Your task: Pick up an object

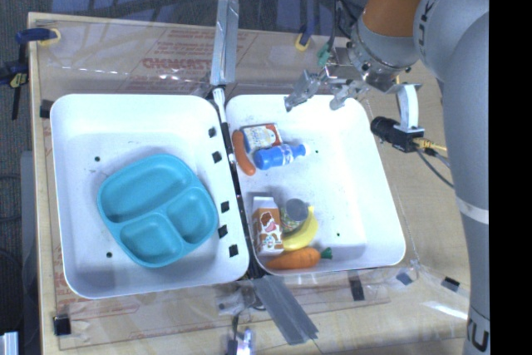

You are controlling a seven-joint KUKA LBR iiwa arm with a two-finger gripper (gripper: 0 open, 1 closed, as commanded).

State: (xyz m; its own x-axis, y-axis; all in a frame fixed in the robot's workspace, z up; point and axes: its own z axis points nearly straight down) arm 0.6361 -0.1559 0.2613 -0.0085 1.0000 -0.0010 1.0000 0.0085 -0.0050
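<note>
The tool hangs over the far rim of the right bin with its two fingers spread and nothing between them.

Nearest below it lie a blue bottle on its side, a small red-and-white carton touching it from behind, and an orange sausage-like piece along the bin's left wall. The bottle is probably light, stiff plastic, smooth and apt to roll; a pinch across its body, at right angles to its long axis, looks safest.

At the near end crowd a juice box, a round tin, a banana and a carrot, all touching, which leaves little room for fingers.

The left bin holds a blue divided tray. Both bins sit on the desk.
</note>
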